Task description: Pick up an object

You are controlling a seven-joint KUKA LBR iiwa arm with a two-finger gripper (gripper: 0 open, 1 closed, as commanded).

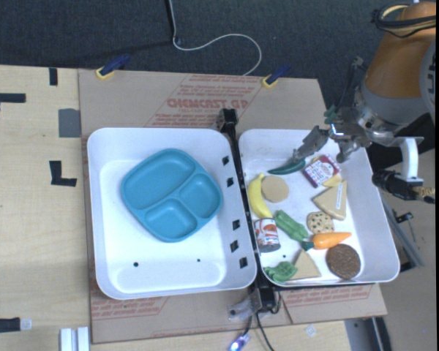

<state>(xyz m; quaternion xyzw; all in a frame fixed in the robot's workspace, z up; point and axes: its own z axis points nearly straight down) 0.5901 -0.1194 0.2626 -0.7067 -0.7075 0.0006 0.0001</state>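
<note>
The right bin (373,218) holds several toy foods. Among them are a yellow banana (258,197), a tan round biscuit (275,189), a dark green pepper (284,169), a red packet (320,171) and a cheese wedge (334,200). Lower down lie a green pickle (291,225), a cracker (319,221), a carrot (330,240), a small can (267,235), a brown cookie (343,260), a sandwich triangle (306,266) and a green leaf (280,272). My gripper (325,151) hangs over the bin's far part, just above the red packet and pepper. It is open, with nothing between its fingers.
The left bin (110,254) holds a blue divided plate (172,194). A black clip strip (235,189) runs between the bins. The arm's orange band (402,61) fills the upper right. A white cable (205,46) lies on the dark floor behind the cardboard.
</note>
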